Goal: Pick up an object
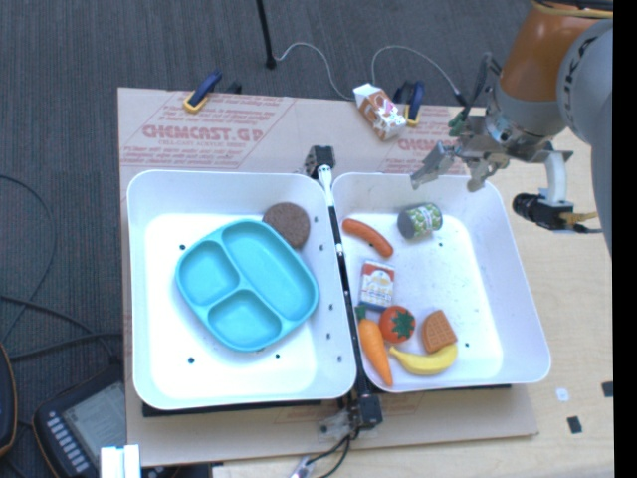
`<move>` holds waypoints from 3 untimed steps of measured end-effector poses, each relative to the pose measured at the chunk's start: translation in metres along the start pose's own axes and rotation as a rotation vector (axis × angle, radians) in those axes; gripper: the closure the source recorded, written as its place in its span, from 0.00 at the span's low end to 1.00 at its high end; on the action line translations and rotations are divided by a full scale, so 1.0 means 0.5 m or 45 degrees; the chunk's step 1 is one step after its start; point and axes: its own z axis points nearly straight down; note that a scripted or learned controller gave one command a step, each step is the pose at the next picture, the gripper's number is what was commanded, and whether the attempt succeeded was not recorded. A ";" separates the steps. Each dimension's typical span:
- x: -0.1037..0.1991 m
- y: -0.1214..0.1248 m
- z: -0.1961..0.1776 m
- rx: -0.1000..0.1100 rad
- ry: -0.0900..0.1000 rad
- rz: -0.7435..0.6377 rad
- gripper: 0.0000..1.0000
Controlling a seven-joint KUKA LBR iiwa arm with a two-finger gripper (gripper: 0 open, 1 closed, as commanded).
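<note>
The tool [456, 170] is being held above the far rim of the right bin [518, 267], at about one o'clock in the camera view, its two fingers spread apart with nothing between them. By the look of it, it is being kept high so that a target can be chosen below.

The candidates are being kept in that right bin: a small green can [420, 220] nearest the tool, a sausage [367, 235] at its nine o'clock, a small carton [376, 286] mid-bin, then a tomato [396, 323], a carrot [373, 352], a banana [424, 359] and a bread slice [436, 331] clustered at six o'clock.

In the left bin [139, 297], a blue divided plate [246, 283] is being stored, with a brown round patty [287, 223] touching its one o'clock edge.
</note>
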 end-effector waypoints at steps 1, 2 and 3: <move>-0.017 -0.035 0.203 0.005 0.001 0.001 0.00; 0.066 -0.081 0.273 -0.006 -0.004 0.001 0.00; 0.066 -0.078 0.250 -0.011 -0.004 0.001 1.00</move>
